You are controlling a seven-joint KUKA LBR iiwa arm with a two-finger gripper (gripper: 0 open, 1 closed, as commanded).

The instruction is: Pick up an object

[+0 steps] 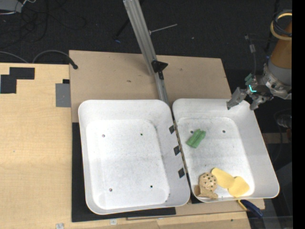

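Note:
The right bin (pixel 250 128) holds a small green block (pixel 196 138) near its left wall. A yellow soft piece (pixel 230 182) and a tan perforated ball (pixel 207 180) lie in its front corner. My gripper (pixel 244 101) hangs over the bin's back right rim, well away from all three objects. Its two fingers (pixel 234 100) stand apart and open, with nothing between them.
The left bin (pixel 90 142) sits beside the right one. A slanted metal rail (pixel 144 39) runs from the back down to the gap between the bins. Light wooden board covers the bench at the left.

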